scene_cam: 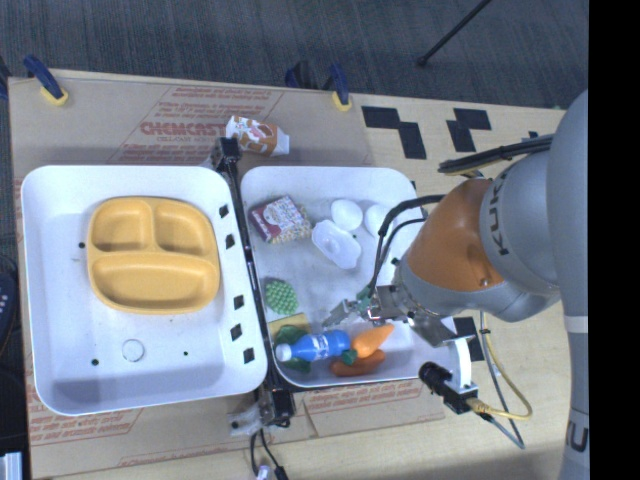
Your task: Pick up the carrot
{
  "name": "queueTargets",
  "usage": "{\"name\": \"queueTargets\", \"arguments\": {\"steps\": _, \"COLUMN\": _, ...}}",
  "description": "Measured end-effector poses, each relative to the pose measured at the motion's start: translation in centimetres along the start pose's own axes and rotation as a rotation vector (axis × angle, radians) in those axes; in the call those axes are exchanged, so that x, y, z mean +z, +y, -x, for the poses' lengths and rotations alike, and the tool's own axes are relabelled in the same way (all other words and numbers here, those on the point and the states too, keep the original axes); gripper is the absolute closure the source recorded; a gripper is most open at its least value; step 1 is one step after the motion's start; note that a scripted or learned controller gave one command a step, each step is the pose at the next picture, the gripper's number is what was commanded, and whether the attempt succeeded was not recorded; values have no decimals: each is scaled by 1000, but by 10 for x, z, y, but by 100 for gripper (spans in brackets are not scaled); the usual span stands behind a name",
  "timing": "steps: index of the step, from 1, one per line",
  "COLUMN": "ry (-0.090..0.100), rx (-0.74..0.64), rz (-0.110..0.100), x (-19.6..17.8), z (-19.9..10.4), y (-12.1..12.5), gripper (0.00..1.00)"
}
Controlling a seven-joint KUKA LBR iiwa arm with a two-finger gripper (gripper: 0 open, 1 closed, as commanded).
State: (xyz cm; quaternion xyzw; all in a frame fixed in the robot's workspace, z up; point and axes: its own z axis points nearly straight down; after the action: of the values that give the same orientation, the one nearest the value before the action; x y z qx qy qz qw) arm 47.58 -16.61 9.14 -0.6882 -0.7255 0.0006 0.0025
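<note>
The carrot (pixel 368 346) lies in the right bin (pixel 300 183), against its near wall, tilted with one end up toward the arm (pixel 470 253). A blue bottle (pixel 318 347) lies touching it on the left, and a green item sits just beyond that. The crowding in this corner leaves little free room around the carrot, so an approach from above looks the likeliest reason for the arm's posture over it.

The gripper (pixel 372 308) hangs low, just above the carrot's raised end. Whether its pincer is apart or together cannot be told: the wrist and its fittings cover that part. Contact with the carrot cannot be confirmed either.

The left bin (pixel 40 268) bears a yellow tray (pixel 152 253), well apart from the work. The carrot's lower side is partly hidden by the bin wall. White items (pixel 338 238) lie further back in the right bin; their nature is unclear.
</note>
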Motion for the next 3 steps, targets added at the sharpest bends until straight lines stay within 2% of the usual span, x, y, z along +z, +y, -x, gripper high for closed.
{"name": "queueTargets", "arguments": {"steps": 1, "ry": 0, "rx": -4, "rz": -1, "x": -10, "z": 0, "y": 0, "gripper": 100}}
{"name": "queueTargets", "arguments": {"steps": 2, "ry": -2, "rx": -16, "rz": 3, "x": -114, "z": -5, "y": 1, "gripper": 100}}
{"name": "queueTargets", "arguments": {"steps": 3, "ry": -2, "rx": -16, "rz": 2, "x": -114, "z": -5, "y": 0, "gripper": 0}}
